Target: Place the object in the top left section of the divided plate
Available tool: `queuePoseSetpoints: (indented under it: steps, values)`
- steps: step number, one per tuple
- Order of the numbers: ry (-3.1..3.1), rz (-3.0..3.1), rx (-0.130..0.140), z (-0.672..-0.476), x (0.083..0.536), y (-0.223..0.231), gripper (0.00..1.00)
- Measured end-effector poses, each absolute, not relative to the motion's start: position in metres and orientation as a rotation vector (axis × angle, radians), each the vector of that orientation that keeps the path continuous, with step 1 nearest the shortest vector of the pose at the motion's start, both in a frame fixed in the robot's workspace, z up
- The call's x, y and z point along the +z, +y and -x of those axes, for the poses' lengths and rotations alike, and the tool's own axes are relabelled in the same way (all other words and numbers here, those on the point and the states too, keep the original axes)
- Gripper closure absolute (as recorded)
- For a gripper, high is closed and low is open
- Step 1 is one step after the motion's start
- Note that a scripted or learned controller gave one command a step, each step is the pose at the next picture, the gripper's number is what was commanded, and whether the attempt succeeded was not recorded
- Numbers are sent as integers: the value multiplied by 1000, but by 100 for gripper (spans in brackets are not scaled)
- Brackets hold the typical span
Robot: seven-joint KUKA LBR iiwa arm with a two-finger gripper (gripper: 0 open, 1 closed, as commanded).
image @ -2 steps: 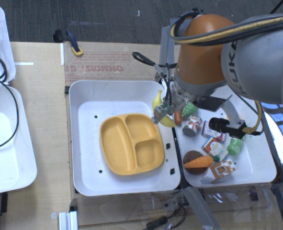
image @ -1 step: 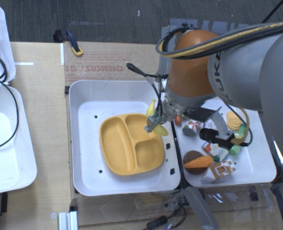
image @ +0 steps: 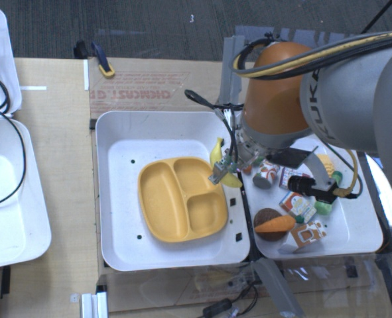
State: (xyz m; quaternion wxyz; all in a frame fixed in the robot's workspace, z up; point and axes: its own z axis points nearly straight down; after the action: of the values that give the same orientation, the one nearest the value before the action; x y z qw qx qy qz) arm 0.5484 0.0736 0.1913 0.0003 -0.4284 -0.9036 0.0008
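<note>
The yellow divided plate [image: 176,204] lies in the middle of the left bin [image: 116,177], with one long section on its left and two smaller ones on its right. My gripper [image: 222,169] hangs just past the plate's upper right rim, near the wall between the two bins. A small yellow banana-like object [image: 217,152] sits between its fingers, sticking out above and below them. The gripper looks shut on it. The orange wrist band and grey arm cover the bin wall behind it.
The right bin [image: 355,237] holds several toy foods: a carrot [image: 275,224], a brown round piece [image: 265,215], a small can [image: 267,175], printed cartons [image: 300,206] and a green item [image: 325,207]. A white tub with black cables [image: 3,177] stands at far left.
</note>
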Motion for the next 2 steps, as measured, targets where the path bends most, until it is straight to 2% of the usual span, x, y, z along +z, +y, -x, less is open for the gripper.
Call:
queuePoseSetpoints:
  steps: [1,2]
  values:
    - [-2916,1174,1,-567,217,83,100]
    - [-2969,1025,2,-546,191,77,100]
